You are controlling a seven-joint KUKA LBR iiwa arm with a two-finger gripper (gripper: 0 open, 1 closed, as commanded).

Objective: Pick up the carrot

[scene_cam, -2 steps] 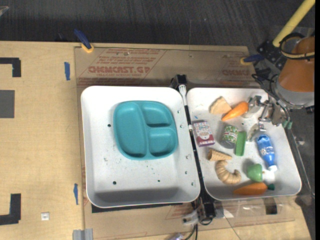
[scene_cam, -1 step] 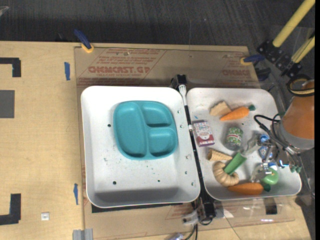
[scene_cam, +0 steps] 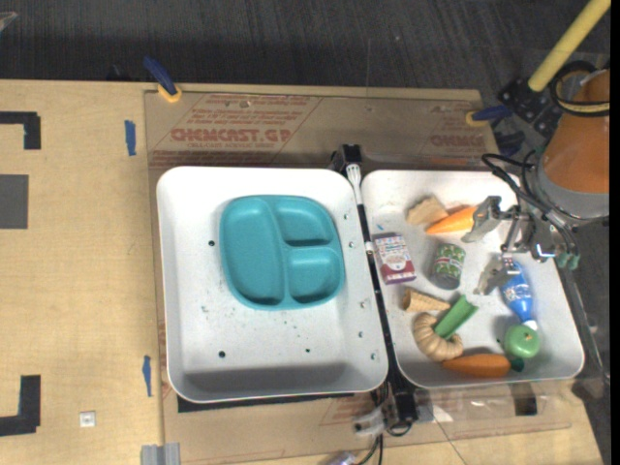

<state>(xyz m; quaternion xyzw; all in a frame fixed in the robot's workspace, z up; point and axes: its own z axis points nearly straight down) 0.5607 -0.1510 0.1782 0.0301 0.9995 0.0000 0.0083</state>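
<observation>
The arm (scene_cam: 579, 158) reaches in from the right over the right bin (scene_cam: 572, 356), its gripper (scene_cam: 491, 243) low with fingers spread, holding nothing. The carrot (scene_cam: 451, 222), orange and tapered, lies just beside one fingertip near the bin's far edge.

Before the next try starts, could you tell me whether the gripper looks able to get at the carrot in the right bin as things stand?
Probably yes. The gripper hangs right beside the carrot, whose top lies bare; only a tan piece rests against its far end.
</observation>
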